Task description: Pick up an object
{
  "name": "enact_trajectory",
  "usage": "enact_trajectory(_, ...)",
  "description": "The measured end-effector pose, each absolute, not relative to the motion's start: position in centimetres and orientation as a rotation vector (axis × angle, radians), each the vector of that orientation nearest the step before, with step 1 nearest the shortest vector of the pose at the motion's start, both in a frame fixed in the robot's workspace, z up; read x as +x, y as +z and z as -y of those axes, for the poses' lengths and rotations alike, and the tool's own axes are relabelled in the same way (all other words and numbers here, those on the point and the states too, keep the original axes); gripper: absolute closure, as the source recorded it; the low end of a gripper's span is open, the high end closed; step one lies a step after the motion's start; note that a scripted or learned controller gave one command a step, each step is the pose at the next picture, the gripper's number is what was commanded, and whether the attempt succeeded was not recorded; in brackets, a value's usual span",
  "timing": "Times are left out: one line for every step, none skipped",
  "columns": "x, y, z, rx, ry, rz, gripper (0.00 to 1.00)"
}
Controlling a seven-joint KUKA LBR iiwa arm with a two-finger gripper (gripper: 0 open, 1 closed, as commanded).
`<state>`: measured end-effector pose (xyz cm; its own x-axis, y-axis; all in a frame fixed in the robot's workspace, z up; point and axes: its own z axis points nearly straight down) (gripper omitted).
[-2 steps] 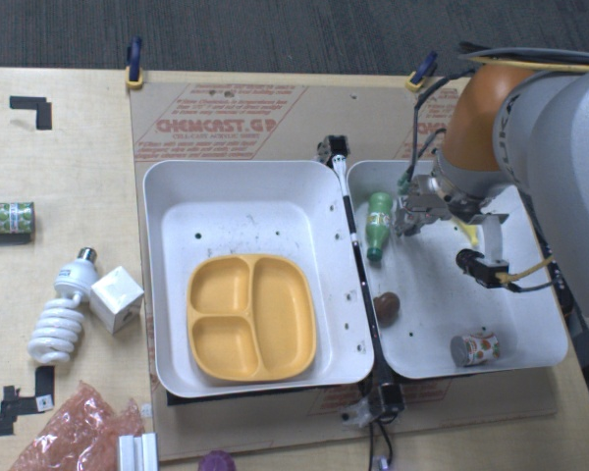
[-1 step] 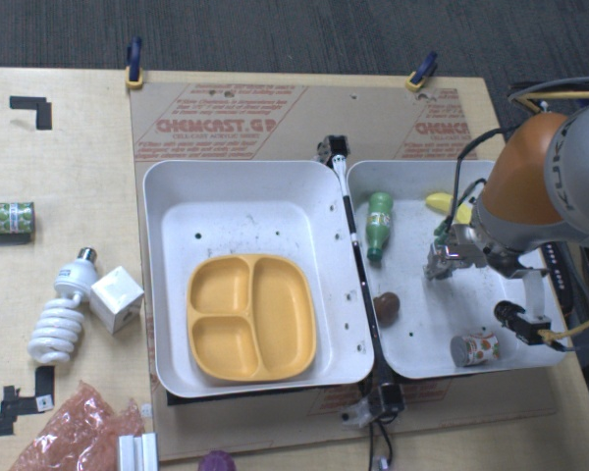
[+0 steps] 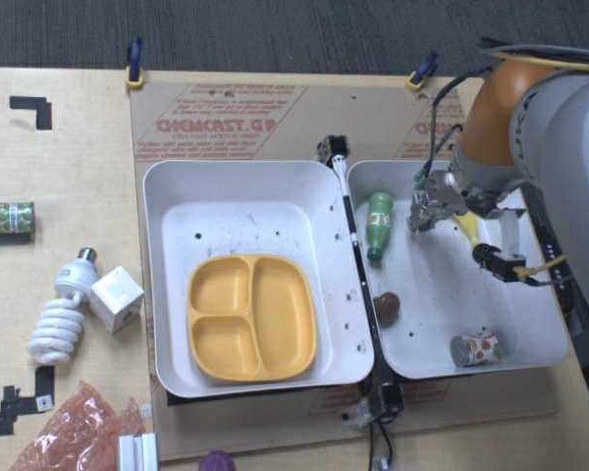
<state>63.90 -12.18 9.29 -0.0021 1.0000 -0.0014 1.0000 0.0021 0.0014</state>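
The right bin (image 3: 530, 346) holds a green bottle (image 3: 378, 224) lying near its left wall, a small brown round object (image 3: 386, 307) below it, and a printed can (image 3: 474, 347) on its side near the front edge. My gripper (image 3: 424, 211) hangs low over the bin's upper middle, a short way right of the green bottle and apart from it. A yellow object (image 3: 464, 227) lies just right of the gripper, partly hidden by the wrist.
The left bin (image 3: 167, 214) holds a yellow divided plate (image 3: 252, 315). Outside the bins on the left lie a spiral light bulb (image 3: 61, 312), a white cube (image 3: 116, 298), a green can (image 3: 11, 219) and a pink mesh bag (image 3: 74, 435).
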Motion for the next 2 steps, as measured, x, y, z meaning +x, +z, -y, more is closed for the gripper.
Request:
enact_trajectory(65.9, 9.3, 9.8, 2.216, 0.001, -2.223, 0.0)
enact_trajectory(59.3, 9.2, 10.3, 2.223, 0.0, -2.22, 0.0)
